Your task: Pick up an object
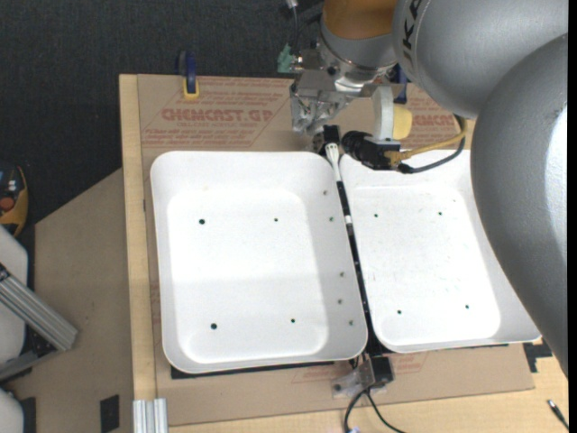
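The grey arm (514, 70) is seen reaching in from the right of the view, with its orange band (361, 12) set above the wrist. The pincer (313, 115) is held over the brown board of the desk (234, 115), just beyond the far rims of the two white bins and near the point where they meet. How far the pincer is open cannot be told from this angle, nor whether anything is held in it. Just below it, at the far end of the dark seam between the bins, a small black-and-white piece (331, 144) is seen over the adjoining far corners. Whether this piece is a loose thing or is touched by the pincer cannot be told. The bin on the view's left (243, 269) and the bin on the view's right (424, 269) are set side by side, with their inner rims pressed close along the seam. Four small dark dots are marked on the floor of each. The right-hand side of the right bin is covered by the arm. Red lettering is printed on the board beyond the bins, and a blue-and-yellow clamp (188, 73) is fixed at its far edge. A small connector with a cable (370, 374) is seen at the near edge, below the seam.
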You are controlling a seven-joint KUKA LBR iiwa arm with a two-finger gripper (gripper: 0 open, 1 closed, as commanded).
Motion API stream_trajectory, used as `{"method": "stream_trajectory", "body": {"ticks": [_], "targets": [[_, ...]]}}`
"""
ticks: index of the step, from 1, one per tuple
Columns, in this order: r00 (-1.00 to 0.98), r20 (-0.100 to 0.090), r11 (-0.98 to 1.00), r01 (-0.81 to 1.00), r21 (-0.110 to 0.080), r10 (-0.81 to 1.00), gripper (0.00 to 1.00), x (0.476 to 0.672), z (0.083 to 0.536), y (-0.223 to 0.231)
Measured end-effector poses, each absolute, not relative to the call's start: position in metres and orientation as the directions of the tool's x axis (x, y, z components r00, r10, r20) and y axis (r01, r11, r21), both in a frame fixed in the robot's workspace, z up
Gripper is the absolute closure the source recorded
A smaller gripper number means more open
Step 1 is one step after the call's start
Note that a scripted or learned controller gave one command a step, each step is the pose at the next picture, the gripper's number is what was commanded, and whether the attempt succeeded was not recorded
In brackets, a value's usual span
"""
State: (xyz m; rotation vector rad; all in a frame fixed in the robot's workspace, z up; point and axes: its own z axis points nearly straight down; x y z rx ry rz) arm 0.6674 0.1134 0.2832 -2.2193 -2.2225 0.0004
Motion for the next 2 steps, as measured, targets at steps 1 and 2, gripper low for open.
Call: {"method": "stream_trajectory", "body": {"ticks": [1, 2], "targets": [[0.003, -0.001, -0.003, 1.000, 0.006, 1.000, 1.00, 0.667, 0.335, 0.040], [-0.004, 0.001, 0.004, 1.000, -0.005, 1.000, 1.00, 0.666, 0.263, 0.115]]}}
